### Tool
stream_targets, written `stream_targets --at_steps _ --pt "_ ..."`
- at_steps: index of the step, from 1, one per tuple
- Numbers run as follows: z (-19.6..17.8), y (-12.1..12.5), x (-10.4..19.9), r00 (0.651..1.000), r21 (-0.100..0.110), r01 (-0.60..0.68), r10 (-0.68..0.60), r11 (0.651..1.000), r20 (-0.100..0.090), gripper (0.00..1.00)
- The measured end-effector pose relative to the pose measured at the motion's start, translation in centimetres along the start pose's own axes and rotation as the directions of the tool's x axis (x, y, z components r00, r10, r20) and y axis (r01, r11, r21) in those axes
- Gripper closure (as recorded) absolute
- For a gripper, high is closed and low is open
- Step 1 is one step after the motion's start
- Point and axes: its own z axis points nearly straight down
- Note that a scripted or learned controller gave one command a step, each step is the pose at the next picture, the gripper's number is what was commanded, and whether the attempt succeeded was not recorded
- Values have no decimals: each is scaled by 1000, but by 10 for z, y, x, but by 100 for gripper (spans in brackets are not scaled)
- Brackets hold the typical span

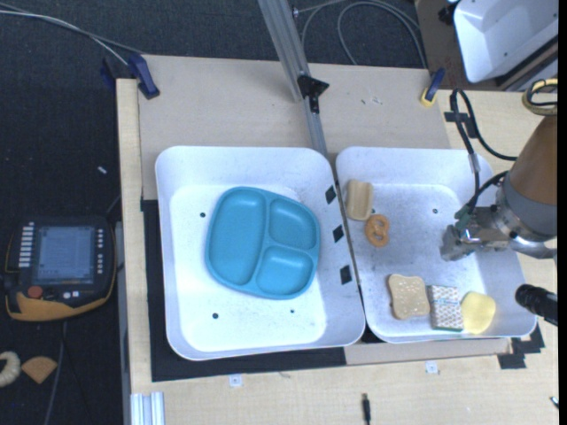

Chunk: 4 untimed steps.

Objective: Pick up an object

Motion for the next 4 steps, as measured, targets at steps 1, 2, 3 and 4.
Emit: stream_targets --at_steps 1,2,3,4 --pt "-47 2 0 1000 -1 -1 1 1000 1 100" --pt "-36 16 51 1000 8 3 -3 1000 -4 100" --pt "-38 27 101 1000 5 4 -4 1000 -3 100" --pt "-38 21 150 1000 9 4 -4 1000 -4 100"
